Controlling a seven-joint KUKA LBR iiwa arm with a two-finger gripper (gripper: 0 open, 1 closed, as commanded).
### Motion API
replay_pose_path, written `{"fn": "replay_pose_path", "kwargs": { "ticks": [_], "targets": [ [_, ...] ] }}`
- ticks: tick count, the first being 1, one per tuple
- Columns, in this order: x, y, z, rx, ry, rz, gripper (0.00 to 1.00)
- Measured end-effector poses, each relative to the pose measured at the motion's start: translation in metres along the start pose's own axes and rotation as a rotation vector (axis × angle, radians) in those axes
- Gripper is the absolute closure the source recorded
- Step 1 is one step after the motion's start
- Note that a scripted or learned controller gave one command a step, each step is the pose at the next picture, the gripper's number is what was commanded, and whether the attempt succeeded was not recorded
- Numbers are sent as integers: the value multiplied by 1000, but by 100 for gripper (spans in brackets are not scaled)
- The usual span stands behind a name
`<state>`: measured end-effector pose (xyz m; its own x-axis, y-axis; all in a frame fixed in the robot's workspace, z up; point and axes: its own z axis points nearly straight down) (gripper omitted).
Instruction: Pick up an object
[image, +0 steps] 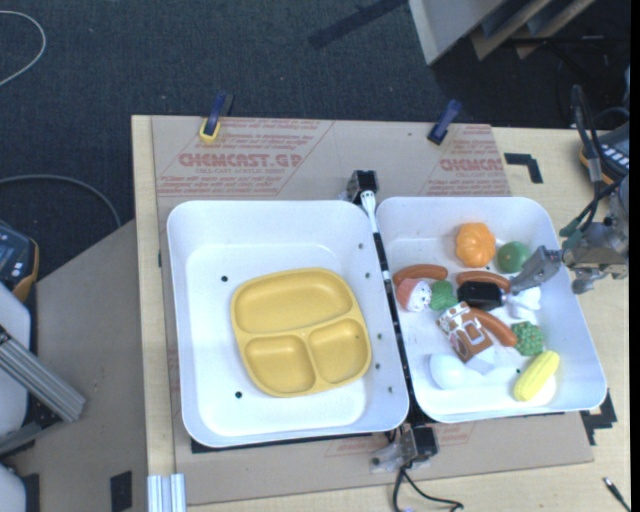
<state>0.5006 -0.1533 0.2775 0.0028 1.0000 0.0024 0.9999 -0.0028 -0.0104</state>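
The toys lie heaped in the right bin (570, 330): an orange (475, 243) and a green ball (513, 256) toward the bin's far edge, a sausage (420, 273) and a black piece (481, 294) just below them, a brown-and-white block (467, 334) at the centre, broccoli (529, 338) and a corn cob (536, 376) toward the near right corner. The claw (538, 266) hangs over the bin's right side, just beside the green ball, with nothing seen between its fingers; whether they are spread or closed cannot be told. No toy is yet lifted. A sound grasp would likely favour a piece standing apart, such as the corn cob or orange, since the centre pieces touch and overlap. The left bin (200, 240) holds a yellow divided tray (300, 330). Both bins rest on the table (160, 160).
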Motion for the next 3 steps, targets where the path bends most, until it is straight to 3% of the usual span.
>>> {"fn": "replay_pose_path", "kwargs": {
  "ticks": [1,3],
  "targets": [
    [0,2,-5,-11,-2,-3,0],
    [-16,1,98,-3,0,-1,0]
  ]
}}
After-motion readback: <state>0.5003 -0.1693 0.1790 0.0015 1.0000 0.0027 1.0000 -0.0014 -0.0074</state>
